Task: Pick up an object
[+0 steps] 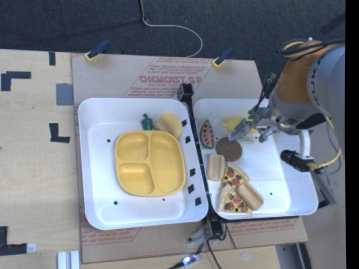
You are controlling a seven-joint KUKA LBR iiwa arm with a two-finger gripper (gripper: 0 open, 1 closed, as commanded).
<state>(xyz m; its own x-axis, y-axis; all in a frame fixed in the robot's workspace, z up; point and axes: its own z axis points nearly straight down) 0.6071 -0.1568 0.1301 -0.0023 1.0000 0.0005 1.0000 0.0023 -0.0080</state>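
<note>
Pizza slices (231, 190) lie at the right bin's (297, 203) front edge. From the right, the arm (305, 86) slants down over that bin; its end effector (244, 128), released, hangs just above the brown cookie (229, 148).

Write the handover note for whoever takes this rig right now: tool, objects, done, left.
Tool: low over the right bin, near its back left part, above the brown disc; nothing seen held.
Right bin: watermelon slice, yellow piece, bread, two pizza slices, hot dog.
Left bin: yellow tray, pale roll, small green item.
Done: nothing picked up.
Left: grasp one object and lift it.
</note>
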